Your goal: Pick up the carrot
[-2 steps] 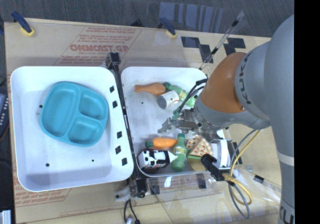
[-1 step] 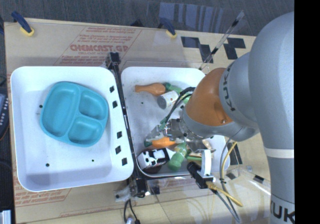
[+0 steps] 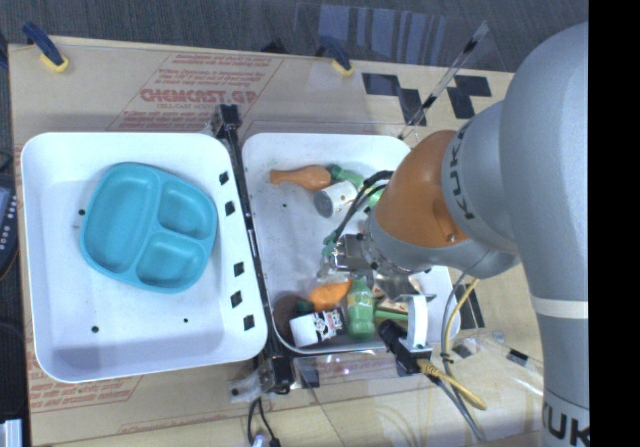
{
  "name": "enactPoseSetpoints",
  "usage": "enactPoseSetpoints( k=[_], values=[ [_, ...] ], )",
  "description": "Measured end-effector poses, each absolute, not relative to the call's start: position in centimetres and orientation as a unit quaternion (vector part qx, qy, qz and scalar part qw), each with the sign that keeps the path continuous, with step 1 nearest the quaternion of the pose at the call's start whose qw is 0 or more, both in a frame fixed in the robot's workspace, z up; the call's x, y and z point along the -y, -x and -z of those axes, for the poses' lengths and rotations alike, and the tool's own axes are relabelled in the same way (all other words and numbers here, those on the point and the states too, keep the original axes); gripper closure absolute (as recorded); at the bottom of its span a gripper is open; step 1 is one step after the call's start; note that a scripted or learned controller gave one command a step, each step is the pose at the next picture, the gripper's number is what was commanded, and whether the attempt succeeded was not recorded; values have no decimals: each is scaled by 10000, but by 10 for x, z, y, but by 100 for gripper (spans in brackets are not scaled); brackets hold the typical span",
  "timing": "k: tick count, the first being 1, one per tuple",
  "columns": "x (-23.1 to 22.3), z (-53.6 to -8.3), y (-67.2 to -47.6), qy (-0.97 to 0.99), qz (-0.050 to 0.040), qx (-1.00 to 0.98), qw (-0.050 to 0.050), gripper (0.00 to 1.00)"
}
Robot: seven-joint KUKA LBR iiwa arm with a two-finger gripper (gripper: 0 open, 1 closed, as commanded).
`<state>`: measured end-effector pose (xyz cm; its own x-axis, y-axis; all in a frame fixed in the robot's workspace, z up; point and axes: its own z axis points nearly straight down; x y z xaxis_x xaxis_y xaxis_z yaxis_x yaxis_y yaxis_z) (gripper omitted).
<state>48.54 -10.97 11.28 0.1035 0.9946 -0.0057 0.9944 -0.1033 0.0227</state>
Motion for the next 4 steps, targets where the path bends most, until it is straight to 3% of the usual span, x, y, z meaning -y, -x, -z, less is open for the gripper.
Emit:
enactPoseSetpoints(
  k=[1, 2, 3, 4],
  values=[
    [109, -112, -485, -7423, -47, -6699, 93, 0],
    [130, -97, -480, -6548, -22, -7558, 29, 0],
    [131, -109, -484, -6517, -34, -7584, 87, 100],
    [131, -109, -484, -6512, -29, -7589, 83, 0]
  ],
)
